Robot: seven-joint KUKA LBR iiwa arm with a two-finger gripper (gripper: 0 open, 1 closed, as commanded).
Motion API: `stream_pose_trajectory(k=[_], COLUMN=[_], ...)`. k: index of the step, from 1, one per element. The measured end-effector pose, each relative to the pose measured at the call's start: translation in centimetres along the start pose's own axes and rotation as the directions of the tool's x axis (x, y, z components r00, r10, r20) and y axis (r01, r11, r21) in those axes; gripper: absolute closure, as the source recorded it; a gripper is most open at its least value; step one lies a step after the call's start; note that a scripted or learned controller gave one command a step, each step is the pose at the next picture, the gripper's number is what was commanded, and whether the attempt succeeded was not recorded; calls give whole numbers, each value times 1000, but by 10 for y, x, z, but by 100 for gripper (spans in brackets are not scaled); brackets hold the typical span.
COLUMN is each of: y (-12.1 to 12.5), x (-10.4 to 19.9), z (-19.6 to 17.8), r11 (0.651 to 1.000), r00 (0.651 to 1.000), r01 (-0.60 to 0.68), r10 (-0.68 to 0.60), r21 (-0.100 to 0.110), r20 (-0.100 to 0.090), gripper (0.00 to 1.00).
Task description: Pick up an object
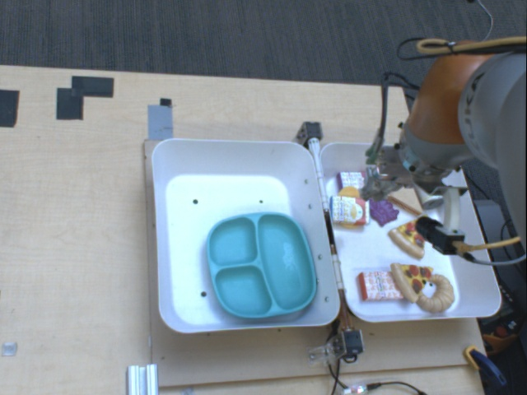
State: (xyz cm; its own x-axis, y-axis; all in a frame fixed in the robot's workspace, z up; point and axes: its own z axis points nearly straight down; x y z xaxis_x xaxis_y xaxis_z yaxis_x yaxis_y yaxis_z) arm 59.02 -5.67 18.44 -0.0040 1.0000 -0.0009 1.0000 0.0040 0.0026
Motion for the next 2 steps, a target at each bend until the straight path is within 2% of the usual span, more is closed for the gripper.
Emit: stream_pose_trajectory(k=[1, 2], y=[78, 79], x=[-143, -140], z=[23, 22], r11=[1000, 1000], r00=[1000, 1000], r01=[-2, 1], r10=[2, -1], r21=[-1, -2], r20=[3, 1], gripper=[100, 0])
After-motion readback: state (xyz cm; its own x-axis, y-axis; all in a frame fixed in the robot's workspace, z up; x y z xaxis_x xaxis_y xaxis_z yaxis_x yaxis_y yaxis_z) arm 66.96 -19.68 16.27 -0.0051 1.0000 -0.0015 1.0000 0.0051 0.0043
